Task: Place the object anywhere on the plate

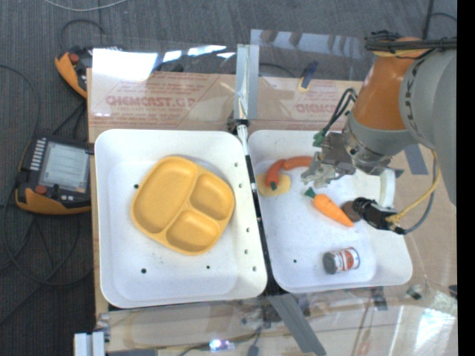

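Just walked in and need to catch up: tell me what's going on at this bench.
A grey robot arm reaches in from the right, its claw over the right bin, above a cluster of toy food. Beside it lie an orange-red pepper with a yellowish piece, a carrot and a small can. Nothing is visibly between the fingers. The yellow divided plate sits in the left bin with nothing on it yet.
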{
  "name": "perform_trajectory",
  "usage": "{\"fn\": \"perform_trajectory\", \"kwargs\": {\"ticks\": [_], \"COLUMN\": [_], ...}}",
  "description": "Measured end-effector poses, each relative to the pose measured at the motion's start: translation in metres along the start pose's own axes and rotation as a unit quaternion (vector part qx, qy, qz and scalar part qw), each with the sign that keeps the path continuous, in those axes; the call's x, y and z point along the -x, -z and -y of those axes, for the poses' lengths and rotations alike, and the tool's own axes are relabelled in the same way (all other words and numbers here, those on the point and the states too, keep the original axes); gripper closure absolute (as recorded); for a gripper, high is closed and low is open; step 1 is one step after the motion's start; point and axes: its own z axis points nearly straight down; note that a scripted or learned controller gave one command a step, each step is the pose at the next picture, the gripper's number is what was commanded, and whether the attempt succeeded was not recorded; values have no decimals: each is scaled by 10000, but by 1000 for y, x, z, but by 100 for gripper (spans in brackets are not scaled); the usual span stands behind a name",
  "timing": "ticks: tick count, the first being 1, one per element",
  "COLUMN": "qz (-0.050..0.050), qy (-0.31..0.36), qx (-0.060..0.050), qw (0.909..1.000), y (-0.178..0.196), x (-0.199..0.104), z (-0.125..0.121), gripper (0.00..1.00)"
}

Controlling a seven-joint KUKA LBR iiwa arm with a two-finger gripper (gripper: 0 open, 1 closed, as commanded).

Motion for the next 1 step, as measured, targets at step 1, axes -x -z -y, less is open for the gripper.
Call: {"fn": "perform_trajectory", "kwargs": {"ticks": [1], "qz": [15], "qy": [4483], "qx": [27], "qw": [8939], "y": [132], "x": [-22], "z": [21], "gripper": [100]}}
